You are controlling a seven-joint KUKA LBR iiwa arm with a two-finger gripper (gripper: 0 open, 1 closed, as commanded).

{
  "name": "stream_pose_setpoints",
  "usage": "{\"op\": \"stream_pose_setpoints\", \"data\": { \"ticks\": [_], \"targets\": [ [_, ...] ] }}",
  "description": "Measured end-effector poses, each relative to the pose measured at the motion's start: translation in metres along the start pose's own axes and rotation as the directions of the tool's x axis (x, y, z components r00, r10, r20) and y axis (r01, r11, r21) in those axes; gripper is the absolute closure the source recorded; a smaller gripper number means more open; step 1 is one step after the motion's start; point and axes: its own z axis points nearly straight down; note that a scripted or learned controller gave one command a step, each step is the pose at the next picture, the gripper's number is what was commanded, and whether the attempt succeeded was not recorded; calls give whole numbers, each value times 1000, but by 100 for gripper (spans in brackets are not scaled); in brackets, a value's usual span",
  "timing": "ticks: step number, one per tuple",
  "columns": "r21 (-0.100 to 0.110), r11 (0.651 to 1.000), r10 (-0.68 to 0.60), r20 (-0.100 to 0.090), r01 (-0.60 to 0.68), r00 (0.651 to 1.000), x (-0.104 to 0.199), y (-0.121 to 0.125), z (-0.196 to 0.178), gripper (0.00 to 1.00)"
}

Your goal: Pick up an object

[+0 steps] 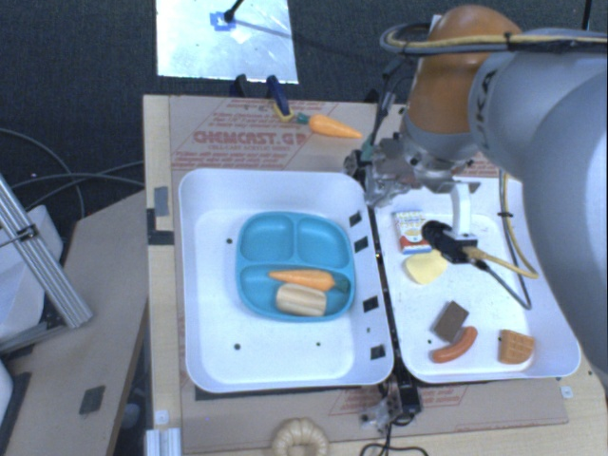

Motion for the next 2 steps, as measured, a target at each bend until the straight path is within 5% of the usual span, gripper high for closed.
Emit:
{"op": "stream_pose_setpoints", "data": {
  "ticks": [1,2],
  "targets": [
    [-1,1000,-1,-2,1,1000,49,21,-15,100],
    [3,1000,3,0,-3,1000,49,17,-12,100]
  ]
}}
